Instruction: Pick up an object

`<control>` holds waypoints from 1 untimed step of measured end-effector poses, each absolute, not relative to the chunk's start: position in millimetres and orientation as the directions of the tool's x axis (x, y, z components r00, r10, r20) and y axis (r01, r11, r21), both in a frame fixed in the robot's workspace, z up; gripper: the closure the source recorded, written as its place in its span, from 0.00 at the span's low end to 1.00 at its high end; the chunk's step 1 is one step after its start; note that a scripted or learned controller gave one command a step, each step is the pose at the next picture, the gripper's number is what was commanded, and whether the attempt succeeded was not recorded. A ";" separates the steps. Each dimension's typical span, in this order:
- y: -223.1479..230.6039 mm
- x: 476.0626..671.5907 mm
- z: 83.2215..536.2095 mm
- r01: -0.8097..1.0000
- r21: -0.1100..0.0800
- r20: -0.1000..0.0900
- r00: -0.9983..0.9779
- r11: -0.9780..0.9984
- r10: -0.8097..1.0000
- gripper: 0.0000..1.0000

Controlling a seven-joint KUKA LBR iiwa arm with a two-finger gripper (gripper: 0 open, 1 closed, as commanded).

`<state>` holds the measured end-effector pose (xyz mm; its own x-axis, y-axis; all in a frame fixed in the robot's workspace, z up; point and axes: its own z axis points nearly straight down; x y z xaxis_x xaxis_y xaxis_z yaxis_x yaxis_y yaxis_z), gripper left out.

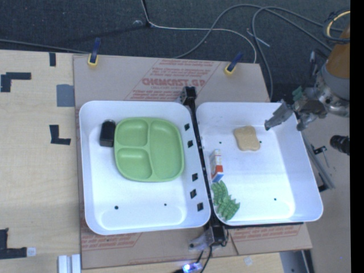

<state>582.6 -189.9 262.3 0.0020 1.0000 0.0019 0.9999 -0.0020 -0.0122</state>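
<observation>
In the right bin (296, 175) a tan, flat bread-like piece (247, 138) lies near the back. A small white and red tube (216, 165) lies by the bin's left wall, and a green leafy toy (224, 199) lies in front of it. My gripper (286, 123) hangs over the right bin's back right corner, to the right of the tan piece. It is open with nothing between its fingers.
The left bin (99, 209) bears a green divided plate (149, 149) with a small black block (107, 133) at its left side. A row of black clips runs along the divider (196, 164) between the bins. Cables lie behind the bench.
</observation>
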 end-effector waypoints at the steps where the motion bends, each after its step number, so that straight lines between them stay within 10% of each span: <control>1: -189.5 584.7 268.5 1.000 -0.001 0.000 -0.001 0.001 1.000 0.00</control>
